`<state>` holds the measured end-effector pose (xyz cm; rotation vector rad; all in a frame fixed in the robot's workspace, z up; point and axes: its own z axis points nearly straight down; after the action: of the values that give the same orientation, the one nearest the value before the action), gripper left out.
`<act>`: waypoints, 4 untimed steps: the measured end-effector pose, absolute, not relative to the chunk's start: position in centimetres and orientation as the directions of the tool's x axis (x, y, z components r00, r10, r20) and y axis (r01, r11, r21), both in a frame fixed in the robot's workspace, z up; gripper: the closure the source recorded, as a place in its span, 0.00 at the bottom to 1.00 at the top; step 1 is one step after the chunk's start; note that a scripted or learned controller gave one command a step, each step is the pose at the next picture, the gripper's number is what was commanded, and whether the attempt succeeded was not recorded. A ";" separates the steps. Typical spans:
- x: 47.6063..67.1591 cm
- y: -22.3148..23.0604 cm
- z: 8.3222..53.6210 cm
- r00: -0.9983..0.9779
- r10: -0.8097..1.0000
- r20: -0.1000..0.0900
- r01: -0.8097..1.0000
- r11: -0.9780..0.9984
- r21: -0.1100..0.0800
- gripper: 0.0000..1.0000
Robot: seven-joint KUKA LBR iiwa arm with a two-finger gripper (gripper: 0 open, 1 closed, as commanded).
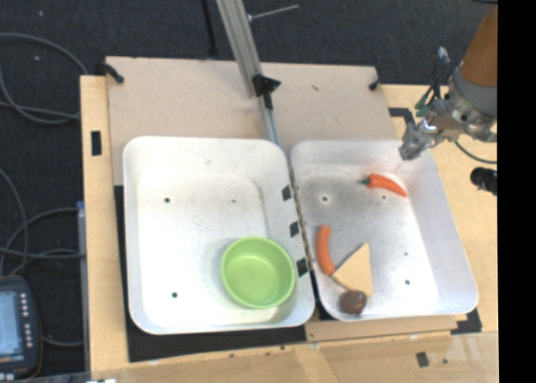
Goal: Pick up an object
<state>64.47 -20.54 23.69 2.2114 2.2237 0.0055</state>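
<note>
Though small — carrot (387, 183), lengthwise left-right

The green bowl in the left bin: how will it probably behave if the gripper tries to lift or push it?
The green bowl looks like thin plastic, so probably light and stiff. It sits upright, so it may slide rather than tip. Its smooth round rim might slip from two fingers.

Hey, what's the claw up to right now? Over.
Claw above right bin's far edge, nothing visibly held. Nearest item: orange carrot, just below. Nothing blocking it.

The arm (479, 54) is cut off by the right edge.
</note>
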 end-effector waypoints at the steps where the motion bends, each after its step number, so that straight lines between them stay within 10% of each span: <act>1: 63.7 -14.5 23.9 -0.007 1.000 0.000 1.000 0.007 0.003 1.00; 4: 63.6 1.6 24.4 -0.007 1.000 0.001 1.000 0.007 0.000 1.00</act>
<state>63.59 1.63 24.39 2.2144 2.2294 0.0004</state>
